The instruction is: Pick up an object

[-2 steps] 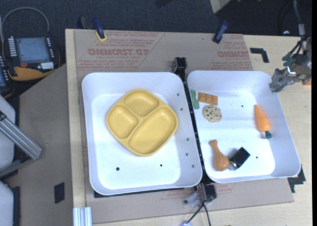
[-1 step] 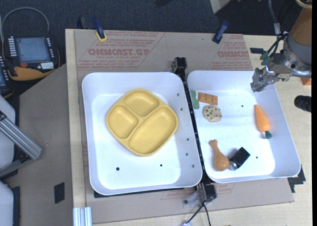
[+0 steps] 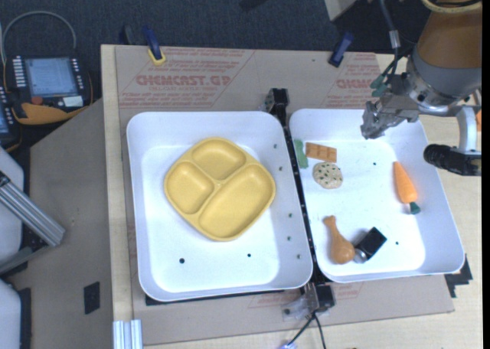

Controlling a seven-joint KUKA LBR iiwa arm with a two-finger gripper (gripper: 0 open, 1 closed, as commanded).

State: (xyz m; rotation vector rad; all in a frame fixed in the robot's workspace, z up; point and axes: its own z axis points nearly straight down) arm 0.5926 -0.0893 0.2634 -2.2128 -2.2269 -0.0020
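Note:
The right bin [image 3: 436,256] holds several small items: an orange wafer [image 3: 321,151], a speckled cookie [image 3: 328,176], a carrot [image 3: 405,184], a drumstick [image 3: 338,239] and a small black block [image 3: 371,242]. My gripper [image 3: 373,125] hangs over the bin's back edge, up and right of the wafer and well left of the carrot's top. I see nothing between its fingers. The grey arm with its orange band reaches in from the upper right.
A yellow three-part plate [image 3: 220,187] lies in the left bin [image 3: 153,256]. A black clamp [image 3: 277,99] sits at the back between the bins. A black cylinder [image 3: 452,159] juts in at the right bin's right edge. A teach pendant [image 3: 47,83] lies off the bench at left.

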